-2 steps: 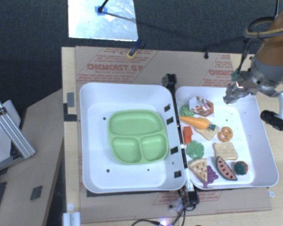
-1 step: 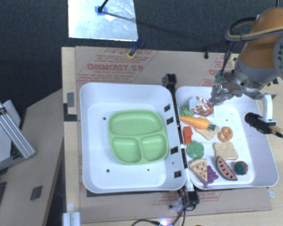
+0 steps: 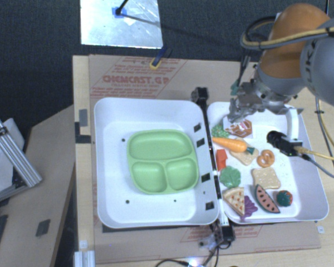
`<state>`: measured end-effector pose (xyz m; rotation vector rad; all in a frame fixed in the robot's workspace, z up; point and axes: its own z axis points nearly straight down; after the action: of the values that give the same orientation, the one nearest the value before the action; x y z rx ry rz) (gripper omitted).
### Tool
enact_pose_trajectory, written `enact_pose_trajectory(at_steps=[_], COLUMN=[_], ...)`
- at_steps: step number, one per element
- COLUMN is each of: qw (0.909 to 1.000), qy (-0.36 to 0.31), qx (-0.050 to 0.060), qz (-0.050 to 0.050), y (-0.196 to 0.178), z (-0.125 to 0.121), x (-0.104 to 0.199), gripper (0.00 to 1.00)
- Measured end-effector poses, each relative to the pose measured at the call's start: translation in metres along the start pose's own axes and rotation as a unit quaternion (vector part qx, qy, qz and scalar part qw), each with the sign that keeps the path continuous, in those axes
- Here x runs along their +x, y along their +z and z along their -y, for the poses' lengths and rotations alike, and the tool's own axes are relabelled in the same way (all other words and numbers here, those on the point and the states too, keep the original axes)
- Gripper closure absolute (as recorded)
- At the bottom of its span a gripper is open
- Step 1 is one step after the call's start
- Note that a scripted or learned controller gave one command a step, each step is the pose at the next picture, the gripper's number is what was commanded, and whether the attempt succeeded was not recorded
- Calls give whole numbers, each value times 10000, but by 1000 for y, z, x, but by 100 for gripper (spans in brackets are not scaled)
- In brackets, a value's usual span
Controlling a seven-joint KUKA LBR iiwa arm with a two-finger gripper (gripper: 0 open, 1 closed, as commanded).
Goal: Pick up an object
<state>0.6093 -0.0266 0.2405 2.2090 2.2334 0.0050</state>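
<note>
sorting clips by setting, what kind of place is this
Most likely a robot lab test bench: a grey arm reaches over two white bins, one holding a green divided tray, the other toy food such as a carrot.

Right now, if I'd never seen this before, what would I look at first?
Probably the bright green tray, sitting alone in the left bin. Next, the pile of toy food in the right bin, like the orange carrot and the watermelon slice. The big grey arm hangs over that bin's far end.
</note>
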Motion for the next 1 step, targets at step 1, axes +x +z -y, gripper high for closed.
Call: enact_pose_trajectory(at_steps=[1], qw=[10000], qy=[5], qx=[12], qz=[-2], y=[16], z=[3], x=[53], gripper=[100])
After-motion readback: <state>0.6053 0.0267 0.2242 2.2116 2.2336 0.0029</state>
